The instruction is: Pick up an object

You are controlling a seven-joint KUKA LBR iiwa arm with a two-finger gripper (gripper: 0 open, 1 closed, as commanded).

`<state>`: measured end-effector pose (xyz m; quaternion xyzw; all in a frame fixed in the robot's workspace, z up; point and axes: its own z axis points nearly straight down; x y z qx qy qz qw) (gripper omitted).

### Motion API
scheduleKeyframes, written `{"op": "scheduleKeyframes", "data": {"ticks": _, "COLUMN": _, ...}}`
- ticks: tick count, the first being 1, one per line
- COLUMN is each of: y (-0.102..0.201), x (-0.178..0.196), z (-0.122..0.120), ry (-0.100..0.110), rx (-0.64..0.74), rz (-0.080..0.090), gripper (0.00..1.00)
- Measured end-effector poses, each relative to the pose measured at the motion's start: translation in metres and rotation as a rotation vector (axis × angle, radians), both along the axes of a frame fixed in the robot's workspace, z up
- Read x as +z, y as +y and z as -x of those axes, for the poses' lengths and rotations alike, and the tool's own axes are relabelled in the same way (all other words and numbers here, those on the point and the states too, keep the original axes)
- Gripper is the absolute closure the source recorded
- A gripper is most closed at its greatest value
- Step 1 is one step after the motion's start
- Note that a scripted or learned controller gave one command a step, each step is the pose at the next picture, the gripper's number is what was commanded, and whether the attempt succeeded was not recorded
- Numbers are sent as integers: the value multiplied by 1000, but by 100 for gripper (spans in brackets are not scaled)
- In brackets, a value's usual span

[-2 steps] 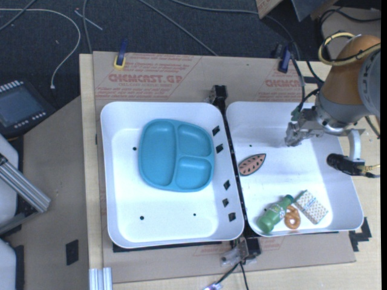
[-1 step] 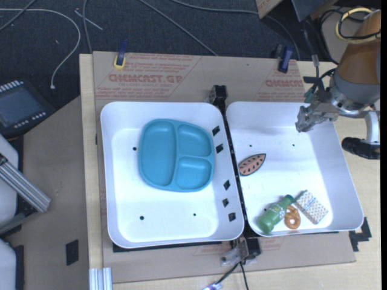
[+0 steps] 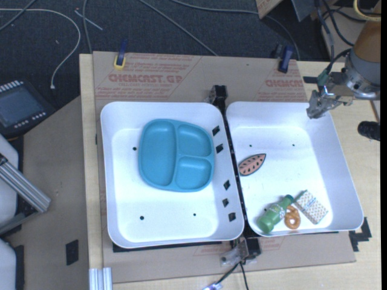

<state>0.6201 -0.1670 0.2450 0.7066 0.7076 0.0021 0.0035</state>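
Hanging over the far right corner of the right bin [image 3: 338,162], the gripper [image 3: 317,110] sits at the end of the grey arm that reaches in from the right side of the view. Nothing is seen between its tips, and whether the claw is spread or pressed together cannot be told from this slanted look down.

The things it could pick up all lie in the right bin, well apart from the claw. A flat leaf-shaped piece [image 3: 251,164], pinkish-brown with dark speckles, rests near the bin's middle, closer to the divider than to the claw. Three more things are huddled toward the near edge: a green bottle [image 3: 274,214] lying on its side, a small brown pretzel-shaped ring [image 3: 292,218] touching it, and a patterned packet [image 3: 311,206] just beside the ring on the right. This cluster is the farthest from the claw, at the opposite end of the bin.

The left bin [image 3: 121,210] holds a blue divided plate [image 3: 176,154] with three compartments, lying flat toward the far half of that bin, near the divider.

Both bins rest on a cardboard sheet [image 3: 175,71] printed with red lettering, held at its far edge by two blue clamps [image 3: 121,55].
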Motion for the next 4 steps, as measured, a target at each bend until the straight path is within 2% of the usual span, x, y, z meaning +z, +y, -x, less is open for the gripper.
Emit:
{"op": "scheduleKeyframes", "data": {"ticks": 1, "y": 0, "x": 45, "z": -1, "ry": 3, "rx": 0, "rz": -1, "gripper": 100}}
{"op": "scheduleKeyframes", "data": {"ticks": 3, "y": 108, "x": 44, "z": -8, "ry": 9, "rx": 4, "rz": -4, "gripper": 100}}
{"op": "scheduleKeyframes", "data": {"ticks": 4, "y": 157, "x": 20, "z": -12, "ry": 12, "rx": 3, "rz": -4, "gripper": 100}}
